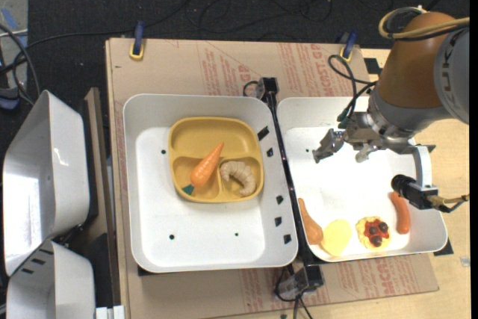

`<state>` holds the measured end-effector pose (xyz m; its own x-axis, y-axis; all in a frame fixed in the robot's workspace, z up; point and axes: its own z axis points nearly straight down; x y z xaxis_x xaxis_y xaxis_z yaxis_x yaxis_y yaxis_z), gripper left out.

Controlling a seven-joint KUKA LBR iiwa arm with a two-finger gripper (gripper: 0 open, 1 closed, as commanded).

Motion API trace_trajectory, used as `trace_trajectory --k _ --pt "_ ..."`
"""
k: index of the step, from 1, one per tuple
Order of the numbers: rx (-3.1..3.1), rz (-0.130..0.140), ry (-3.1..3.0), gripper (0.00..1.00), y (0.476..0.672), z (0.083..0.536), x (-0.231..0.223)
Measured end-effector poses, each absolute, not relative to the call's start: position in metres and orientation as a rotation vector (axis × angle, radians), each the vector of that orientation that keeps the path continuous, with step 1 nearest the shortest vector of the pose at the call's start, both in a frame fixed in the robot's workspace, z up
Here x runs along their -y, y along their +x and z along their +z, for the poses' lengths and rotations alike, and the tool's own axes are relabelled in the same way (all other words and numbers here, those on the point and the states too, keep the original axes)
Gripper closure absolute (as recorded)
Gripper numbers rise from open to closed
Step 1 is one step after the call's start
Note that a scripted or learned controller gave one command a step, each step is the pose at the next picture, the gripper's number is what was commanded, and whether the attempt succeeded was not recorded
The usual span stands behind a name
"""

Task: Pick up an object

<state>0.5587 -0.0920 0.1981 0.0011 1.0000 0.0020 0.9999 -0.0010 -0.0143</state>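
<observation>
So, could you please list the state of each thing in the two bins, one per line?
Two-finger gripper: open, holding nothing, above the right white bin.
Yellow divided plastic plate: upright, flat in the left white bin.
Orange toy carrot: lying on the plate.
Pale toy shrimp: lying on the plate.
Orange toy sausage: lying in the right bin.
Round yellow toy slice: lying flat.
Small toy pizza: lying flat.

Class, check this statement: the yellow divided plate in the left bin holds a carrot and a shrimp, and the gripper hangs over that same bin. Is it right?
One part is wrong. The camera view shows the gripper over the right bin, not the left bin. The rest stands: the yellow divided plate in the left bin holds the carrot and the shrimp.
</observation>
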Motion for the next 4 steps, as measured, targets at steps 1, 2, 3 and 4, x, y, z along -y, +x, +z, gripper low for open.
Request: trace_trajectory --k 1,2,3,4 --pt "2.222 0.0 -2.22 0.0 0.562 0.205 0.092" --pt "2.219 0.004 -2.22 0.0 0.566 0.143 0.093" --pt "2.217 0.004 -2.22 0.0 0.566 0.09 0.092" --pt "2.218 0.0 -2.223 1.0 0.567 0.102 0.092"
